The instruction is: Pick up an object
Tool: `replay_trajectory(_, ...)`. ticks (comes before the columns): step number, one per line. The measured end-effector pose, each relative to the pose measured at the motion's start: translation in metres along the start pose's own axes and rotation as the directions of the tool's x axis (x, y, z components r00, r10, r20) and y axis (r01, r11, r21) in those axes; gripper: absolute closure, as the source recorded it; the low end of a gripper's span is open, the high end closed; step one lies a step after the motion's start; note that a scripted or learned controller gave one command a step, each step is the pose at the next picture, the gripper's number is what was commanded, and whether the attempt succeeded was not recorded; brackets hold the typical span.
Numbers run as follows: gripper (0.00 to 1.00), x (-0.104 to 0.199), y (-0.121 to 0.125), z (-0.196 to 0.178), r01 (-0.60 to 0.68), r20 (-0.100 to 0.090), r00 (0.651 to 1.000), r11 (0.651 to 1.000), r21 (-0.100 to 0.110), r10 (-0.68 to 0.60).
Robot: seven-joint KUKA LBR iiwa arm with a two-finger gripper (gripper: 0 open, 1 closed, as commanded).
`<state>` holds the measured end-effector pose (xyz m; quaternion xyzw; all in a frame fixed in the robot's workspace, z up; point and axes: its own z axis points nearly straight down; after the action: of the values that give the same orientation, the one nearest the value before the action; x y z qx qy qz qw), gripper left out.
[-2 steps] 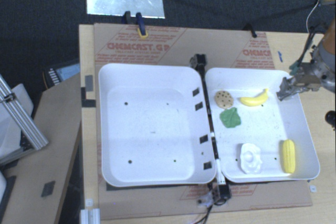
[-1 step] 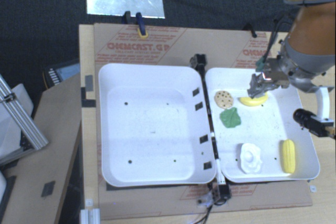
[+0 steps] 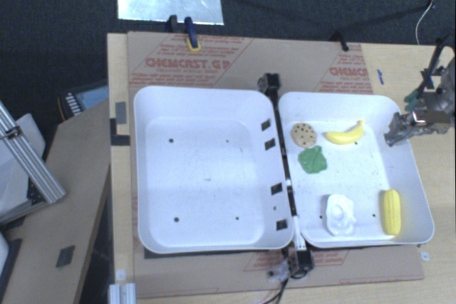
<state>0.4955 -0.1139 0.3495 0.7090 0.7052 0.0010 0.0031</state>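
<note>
While the gripper (image 3: 396, 130) hung at the right rim of the right bin (image 3: 417, 181), everything you could have picked lay to its left in the camera view, further into that bin. I could not tell how the gripper was set; it was too small and blurred at that edge.

The nearest thing was the banana (image 3: 345, 133), a short way left of the gripper and at much the same height in the view. Its long axis ran roughly left to right, tilting up at the right end, so it pointed more or less toward the gripper. My judgement is that you would have had to cross that axis to close on it, not come along it.

The corn cob (image 3: 390, 211) lay near the right wall, below the gripper in the view, its long axis running top to bottom (close to square with the banana's).

Counted, the right bin held five things, one of each:
- one banana
- one corn cob
- one cookie (image 3: 303, 133), just left of the banana
- one green leafy piece (image 3: 313, 159), just below the cookie
- one white object (image 3: 340, 214), near the bin's lower edge; I could not tell what it was

None of them touched the gripper, and nothing was lifted. The left bin (image 3: 146, 174) showed only small dark marks on its floor. There was one arm, so no choice of side arose.
</note>
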Motion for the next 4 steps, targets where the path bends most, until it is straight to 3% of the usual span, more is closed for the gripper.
replay_trajectory(1,1.00,0.055,-0.008,-0.035,0.015,-0.004,1.000,1.000,-0.001,-0.015)
replay_trajectory(2,1.00,0.110,-0.009,-0.004,0.015,-0.005,1.000,1.000,0.004,-0.015)
replay_trajectory(4,1.00,0.222,-0.009,-0.134,0.016,-0.007,1.000,1.000,-0.004,-0.016)
